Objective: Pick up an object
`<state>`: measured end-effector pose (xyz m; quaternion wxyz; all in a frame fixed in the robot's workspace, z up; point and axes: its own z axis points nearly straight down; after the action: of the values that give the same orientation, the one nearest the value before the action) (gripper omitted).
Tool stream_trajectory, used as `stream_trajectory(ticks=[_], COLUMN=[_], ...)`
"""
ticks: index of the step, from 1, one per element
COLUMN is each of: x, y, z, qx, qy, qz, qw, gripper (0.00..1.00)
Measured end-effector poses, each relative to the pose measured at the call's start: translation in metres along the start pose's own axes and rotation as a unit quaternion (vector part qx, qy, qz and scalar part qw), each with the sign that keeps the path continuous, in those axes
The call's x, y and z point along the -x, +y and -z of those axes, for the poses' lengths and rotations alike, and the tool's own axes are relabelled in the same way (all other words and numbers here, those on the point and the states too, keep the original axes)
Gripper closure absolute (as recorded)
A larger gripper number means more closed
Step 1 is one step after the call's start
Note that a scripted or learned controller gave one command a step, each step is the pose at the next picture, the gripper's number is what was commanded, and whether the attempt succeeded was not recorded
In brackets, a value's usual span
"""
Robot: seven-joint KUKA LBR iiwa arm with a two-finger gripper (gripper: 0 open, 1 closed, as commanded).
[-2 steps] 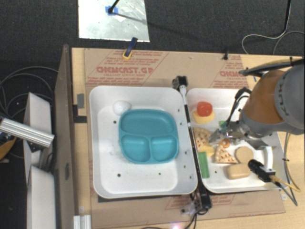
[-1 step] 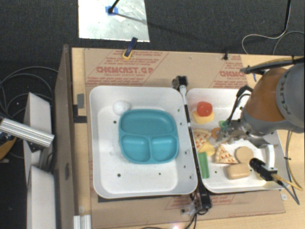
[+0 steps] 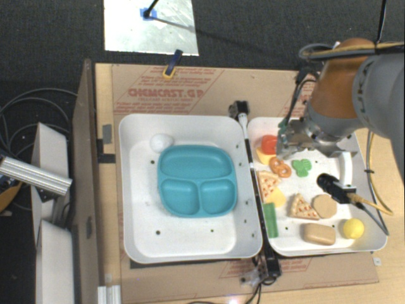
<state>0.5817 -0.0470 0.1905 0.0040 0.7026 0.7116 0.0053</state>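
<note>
My gripper hangs low over the right bin, and I cannot tell its state from here. The red toy tomato lies just beside it toward the left bin, with the pretzel just in front.

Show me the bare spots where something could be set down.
Left bin: bare white floor borders the blue tray on all sides, widest along the front edge, and the tray's three compartments are free. Right bin: crowded with pizza slices, a lemon, a green stick and the gripper.
</note>
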Motion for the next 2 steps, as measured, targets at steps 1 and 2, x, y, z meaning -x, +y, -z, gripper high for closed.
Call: stream_trajectory(ticks=[1,2], x=[0.005,0.064], y=[-0.004,0.015], z=[-0.006,-0.094], qx=[-0.006,-0.008], qy=[-0.001,-0.002], qz=[-0.005,-0.008], qw=[1.0000,0.9999], gripper=[0.00,0.00])
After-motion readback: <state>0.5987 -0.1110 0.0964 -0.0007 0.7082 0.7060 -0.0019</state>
